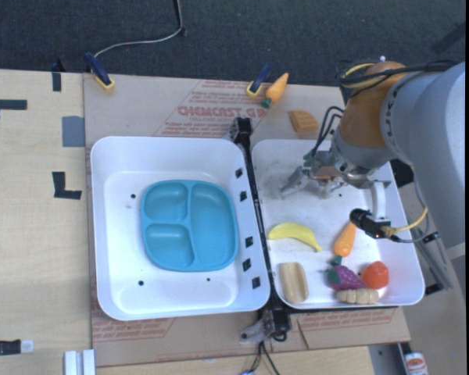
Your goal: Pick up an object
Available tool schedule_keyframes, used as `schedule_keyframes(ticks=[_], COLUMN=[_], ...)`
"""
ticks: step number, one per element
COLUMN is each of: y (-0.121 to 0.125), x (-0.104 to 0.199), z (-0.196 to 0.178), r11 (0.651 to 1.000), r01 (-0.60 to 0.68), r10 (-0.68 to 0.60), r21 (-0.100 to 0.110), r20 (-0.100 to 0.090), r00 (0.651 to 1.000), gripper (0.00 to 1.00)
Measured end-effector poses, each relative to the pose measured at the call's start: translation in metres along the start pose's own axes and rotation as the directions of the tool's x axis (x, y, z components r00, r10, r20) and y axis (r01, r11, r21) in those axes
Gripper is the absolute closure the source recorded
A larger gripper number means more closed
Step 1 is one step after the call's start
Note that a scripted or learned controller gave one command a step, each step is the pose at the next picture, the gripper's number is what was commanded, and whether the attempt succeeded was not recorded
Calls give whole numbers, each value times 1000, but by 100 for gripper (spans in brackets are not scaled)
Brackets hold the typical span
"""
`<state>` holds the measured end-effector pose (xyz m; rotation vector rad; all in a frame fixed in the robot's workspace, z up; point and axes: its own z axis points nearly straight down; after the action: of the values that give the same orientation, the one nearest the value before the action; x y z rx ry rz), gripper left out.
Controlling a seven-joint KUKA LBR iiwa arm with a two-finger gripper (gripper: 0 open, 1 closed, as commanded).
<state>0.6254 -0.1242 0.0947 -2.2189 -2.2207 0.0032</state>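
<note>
Camera view: the gripper (306,180) hangs over the upper part of the right bin (410,291) with its fingers spread apart and nothing between them, so no pickup is accomplished. The banana (295,235), carrot (345,240), bread (291,281), grapes (342,275) and tomato (375,275) lie in the bin's lower half, apart from the gripper; choosing, closing and lifting remain.

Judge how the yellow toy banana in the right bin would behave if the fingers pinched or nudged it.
The yellow toy banana looks like smooth moulded plastic, so probably stiff, light and a bit slippery. Its curved shape lies flat on the right white bin floor, so a nudge would likely spin or slide it, not roll it. The tapered ends may slip from a pinch; mid-body seems safer.
</note>
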Motion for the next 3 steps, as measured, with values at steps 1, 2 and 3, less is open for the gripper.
schedule_keyframes(ticks=[1,2,3], y=[-81,-80,-80], x=[-51,-50,-50], z=[5,-4,-4], r11=[1000,1000,1000], r01=[-2,0,0], r10=[2,0,0], r21=[-3,-5,-5], r20=[2,2,1], r00=[1000,1000,1000], gripper=[0,100,0])
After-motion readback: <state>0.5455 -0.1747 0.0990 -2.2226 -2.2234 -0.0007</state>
